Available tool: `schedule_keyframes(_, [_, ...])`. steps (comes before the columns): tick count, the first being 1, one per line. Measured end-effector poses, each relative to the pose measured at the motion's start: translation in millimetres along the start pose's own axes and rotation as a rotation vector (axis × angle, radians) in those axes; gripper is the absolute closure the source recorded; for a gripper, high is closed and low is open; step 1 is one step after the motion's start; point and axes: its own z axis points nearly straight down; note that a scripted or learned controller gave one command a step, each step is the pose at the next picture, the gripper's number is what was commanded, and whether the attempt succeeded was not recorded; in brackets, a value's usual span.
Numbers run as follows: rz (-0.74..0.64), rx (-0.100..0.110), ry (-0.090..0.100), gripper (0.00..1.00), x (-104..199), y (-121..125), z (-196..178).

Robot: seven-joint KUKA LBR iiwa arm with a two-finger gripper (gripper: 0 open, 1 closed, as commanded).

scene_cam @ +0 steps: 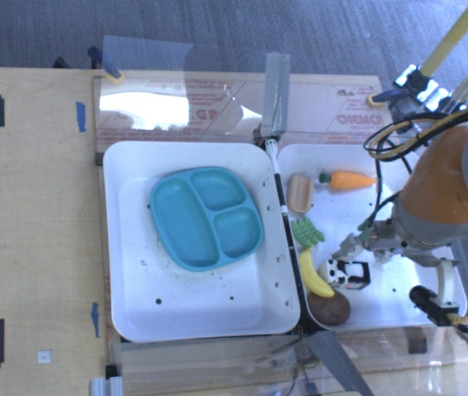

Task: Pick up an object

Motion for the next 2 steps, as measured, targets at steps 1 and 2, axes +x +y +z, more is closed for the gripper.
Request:
schedule_keyframes(1, [0.037,-0.008,-0.004,0.00,23.8,-25.8,6.5])
schedule_keyframes(2, [0.173,0.002,0.000,0.00,27.5,15.9,7.5])
